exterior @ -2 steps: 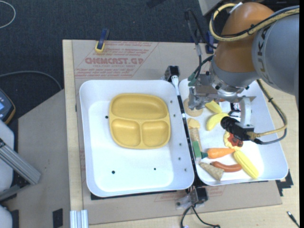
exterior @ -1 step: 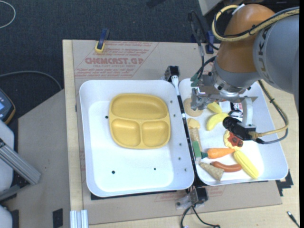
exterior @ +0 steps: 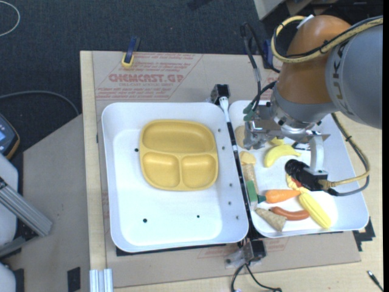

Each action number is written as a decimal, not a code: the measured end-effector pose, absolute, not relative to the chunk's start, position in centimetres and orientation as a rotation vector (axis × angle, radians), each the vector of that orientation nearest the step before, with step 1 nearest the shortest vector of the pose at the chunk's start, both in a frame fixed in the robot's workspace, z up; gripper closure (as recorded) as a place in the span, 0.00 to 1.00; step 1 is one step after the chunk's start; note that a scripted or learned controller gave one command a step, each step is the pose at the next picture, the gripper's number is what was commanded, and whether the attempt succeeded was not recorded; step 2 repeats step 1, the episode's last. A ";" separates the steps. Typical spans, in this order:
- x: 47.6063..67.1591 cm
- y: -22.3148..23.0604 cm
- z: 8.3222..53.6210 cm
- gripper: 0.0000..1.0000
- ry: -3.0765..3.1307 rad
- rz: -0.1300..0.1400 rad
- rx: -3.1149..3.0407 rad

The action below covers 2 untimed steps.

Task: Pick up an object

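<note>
Looming closest to the overhead camera, the grey and orange arm (exterior: 316, 66) reaches in from the right over the right bin (exterior: 355, 215). Its gripper (exterior: 273, 132) hangs low just above a yellow banana (exterior: 278, 154), probably lining up a grasp; whether it is open or gripping anything cannot be told. Near the banana lie a carrot (exterior: 281, 195), a corn cob (exterior: 315, 208) and other toy food. The left bin (exterior: 121, 224) holds a yellow divided tray (exterior: 179, 154).

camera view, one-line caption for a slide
KUKA arm's gripper hovers over toy food in the right bin; yellow divided tray in the left bin.
</note>
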<state>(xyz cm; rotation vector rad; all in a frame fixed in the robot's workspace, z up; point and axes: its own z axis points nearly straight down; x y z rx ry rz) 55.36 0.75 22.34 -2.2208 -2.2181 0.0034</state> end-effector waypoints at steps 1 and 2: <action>56.3 0.1 23.3 1.00 -2.223 -0.003 -2.224; 56.3 0.1 23.3 1.00 -2.223 -0.003 -2.224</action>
